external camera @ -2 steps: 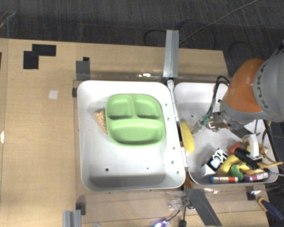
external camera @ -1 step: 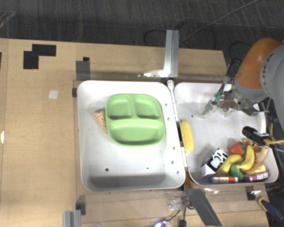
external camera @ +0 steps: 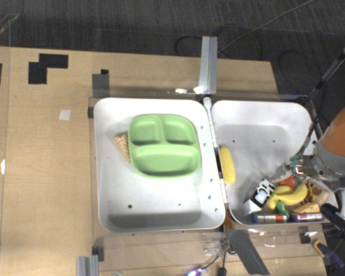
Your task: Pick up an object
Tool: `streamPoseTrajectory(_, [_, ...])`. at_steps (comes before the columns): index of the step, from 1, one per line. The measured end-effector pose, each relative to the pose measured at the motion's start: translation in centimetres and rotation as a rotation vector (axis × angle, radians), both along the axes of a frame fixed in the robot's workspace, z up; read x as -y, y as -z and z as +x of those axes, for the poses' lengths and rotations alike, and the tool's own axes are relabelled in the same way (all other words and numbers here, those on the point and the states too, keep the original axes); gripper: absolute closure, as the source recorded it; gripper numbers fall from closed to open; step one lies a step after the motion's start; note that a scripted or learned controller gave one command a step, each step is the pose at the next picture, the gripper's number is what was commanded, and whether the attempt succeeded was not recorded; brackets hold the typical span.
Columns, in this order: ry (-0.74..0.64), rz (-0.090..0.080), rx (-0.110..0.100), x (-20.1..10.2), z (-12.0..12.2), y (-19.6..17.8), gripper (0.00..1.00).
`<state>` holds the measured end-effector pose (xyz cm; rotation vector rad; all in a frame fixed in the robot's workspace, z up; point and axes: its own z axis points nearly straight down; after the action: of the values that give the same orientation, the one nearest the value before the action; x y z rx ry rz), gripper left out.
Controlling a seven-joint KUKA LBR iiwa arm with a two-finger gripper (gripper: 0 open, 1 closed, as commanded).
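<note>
Banana (external camera: 291, 195) in right bin (external camera: 259, 125) corner, crowded by markers (external camera: 279, 217), black-white toy (external camera: 264, 192); corn (external camera: 227, 164) at divider. Gripper (external camera: 299, 171) overhead, grip state unclear.

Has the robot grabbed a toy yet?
Not yet, as far as the view shows. The grey arm with its orange band is over the right white bin, above the pile with the yellow toy banana. The yellow corn cob lies apart. Grabbing and lifting remain.
</note>
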<state>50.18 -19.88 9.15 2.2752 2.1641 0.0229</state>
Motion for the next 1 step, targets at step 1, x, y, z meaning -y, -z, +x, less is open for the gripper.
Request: streamPoseTrajectory(1, [0.140, -0.012, 0.003, -1.79, 2.94, 0.01, 0.00])
